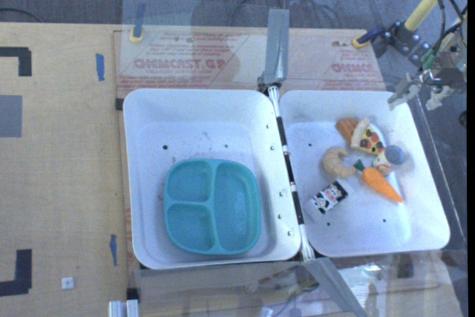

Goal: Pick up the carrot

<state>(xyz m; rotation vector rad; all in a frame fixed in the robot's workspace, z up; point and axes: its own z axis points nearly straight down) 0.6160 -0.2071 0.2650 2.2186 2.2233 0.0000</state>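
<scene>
One carrot (383, 183) in right bin (427, 234); one teal plate (212, 206) in left bin (141, 130); tool (417, 87) state unclear.

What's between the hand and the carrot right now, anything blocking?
Nothing visible lies over the carrot; its top is bare in the right bin. The hand sits beyond that bin's far right corner. The crowding is alongside: a small blue-grey piece and the pizza slice sit close to its green end.

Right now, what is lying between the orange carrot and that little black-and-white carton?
In the camera view, only bare white bin floor lies between the orange carrot and the black-and-white carton; the tan croissant-like piece sits above that stretch.
</scene>
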